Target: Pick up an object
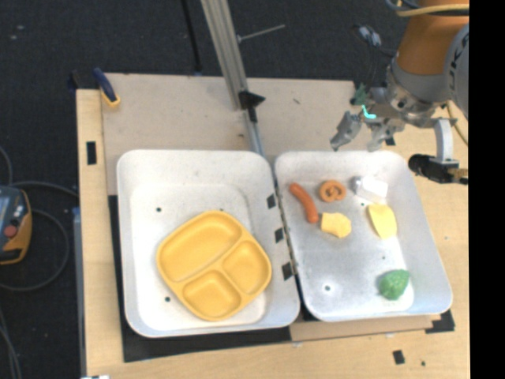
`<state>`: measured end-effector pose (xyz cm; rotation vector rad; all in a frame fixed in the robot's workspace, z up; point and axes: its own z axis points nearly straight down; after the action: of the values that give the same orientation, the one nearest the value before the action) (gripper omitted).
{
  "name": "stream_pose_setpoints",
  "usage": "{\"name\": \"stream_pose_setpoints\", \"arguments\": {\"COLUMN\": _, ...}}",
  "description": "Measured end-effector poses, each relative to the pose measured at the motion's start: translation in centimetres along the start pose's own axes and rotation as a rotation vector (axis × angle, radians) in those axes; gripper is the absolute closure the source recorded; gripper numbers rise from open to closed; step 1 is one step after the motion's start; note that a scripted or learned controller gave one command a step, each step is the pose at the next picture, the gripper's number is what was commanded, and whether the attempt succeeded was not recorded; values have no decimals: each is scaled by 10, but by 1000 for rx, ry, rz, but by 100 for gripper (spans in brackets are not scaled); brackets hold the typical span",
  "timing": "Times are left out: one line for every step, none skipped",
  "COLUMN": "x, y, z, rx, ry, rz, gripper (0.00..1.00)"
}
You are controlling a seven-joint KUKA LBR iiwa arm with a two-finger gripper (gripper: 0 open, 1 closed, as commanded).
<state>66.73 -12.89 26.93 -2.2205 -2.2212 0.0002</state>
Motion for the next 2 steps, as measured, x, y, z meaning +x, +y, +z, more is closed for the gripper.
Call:
{"name": "stream_pose_setpoints", "arguments": {"x": 0, "y": 1, "z": -1, "rx": -2, "ry": 0, "rz": 0, "gripper": 0}}
{"name": "stream_pose_setpoints", "arguments": {"x": 4, "y": 3, "z": 42, "rx": 0, "ry": -3, "rz": -2, "gripper": 0}}
